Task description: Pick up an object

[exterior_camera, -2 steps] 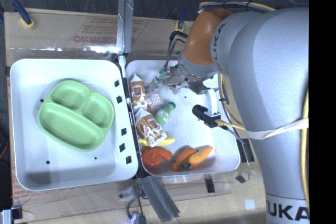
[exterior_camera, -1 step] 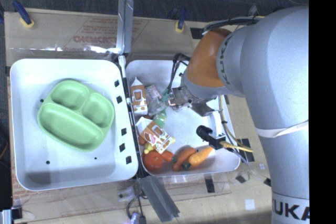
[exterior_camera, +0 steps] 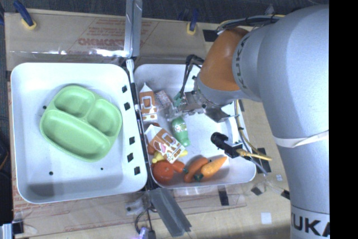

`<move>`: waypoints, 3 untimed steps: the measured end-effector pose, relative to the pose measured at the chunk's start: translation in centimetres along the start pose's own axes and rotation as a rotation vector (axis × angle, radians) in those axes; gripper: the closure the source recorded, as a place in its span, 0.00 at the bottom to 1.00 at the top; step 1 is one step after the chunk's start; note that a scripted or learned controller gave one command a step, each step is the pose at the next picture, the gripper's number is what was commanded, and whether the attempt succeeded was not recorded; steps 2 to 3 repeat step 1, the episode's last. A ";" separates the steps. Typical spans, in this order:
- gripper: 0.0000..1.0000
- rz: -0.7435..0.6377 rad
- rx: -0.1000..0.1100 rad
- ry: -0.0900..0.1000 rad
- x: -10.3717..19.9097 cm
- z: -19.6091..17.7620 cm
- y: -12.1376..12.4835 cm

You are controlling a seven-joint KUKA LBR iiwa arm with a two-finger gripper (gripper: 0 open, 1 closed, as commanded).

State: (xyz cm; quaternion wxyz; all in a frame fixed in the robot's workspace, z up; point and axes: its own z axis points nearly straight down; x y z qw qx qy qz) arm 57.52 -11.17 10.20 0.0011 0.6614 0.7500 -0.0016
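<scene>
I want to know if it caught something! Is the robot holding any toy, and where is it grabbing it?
It cannot be told. The gripper is down in the right bin, right above the green bottle, but the arm hides whether it is grabbing it.

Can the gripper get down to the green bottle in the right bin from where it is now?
Probably yes. The gripper hangs in the right bin just above the green bottle, which lies on top with nothing covering it. The orange-and-white carton crowds its left side, so space there looks tight.
</scene>
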 end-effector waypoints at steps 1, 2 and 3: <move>1.00 0.113 0.000 0.004 5.4 -14.6 2.3; 1.00 0.113 0.000 0.004 5.4 -14.6 2.3; 1.00 0.113 0.000 0.004 5.4 -14.6 2.3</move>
